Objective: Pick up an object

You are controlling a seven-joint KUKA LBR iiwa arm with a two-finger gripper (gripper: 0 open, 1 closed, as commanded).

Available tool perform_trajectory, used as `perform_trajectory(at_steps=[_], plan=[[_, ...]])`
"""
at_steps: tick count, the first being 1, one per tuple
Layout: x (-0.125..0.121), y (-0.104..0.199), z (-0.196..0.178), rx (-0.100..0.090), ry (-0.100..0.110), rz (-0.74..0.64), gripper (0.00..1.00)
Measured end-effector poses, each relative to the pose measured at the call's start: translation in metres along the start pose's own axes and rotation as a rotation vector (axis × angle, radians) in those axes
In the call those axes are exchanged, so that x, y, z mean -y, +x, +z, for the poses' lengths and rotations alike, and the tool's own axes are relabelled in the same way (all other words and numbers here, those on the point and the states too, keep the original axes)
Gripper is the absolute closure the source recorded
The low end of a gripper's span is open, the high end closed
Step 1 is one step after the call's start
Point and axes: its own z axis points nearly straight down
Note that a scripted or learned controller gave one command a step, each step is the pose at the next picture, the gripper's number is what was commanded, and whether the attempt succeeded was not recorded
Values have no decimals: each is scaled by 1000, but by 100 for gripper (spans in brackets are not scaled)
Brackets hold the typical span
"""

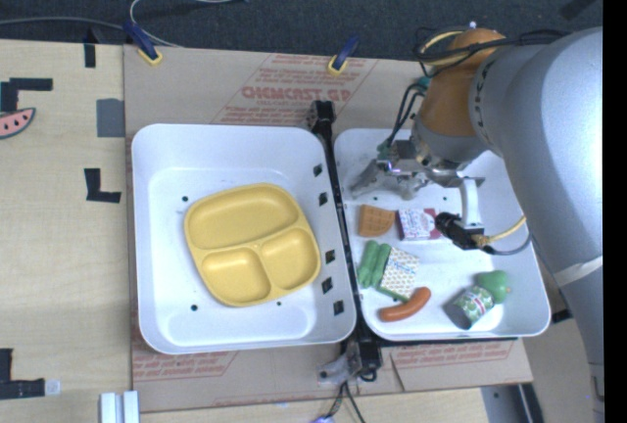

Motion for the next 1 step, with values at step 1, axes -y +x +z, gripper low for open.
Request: perform_trajectory(at_steps=[1], plan=[[-35, -2, 1, 1, -1, -2, 0]])
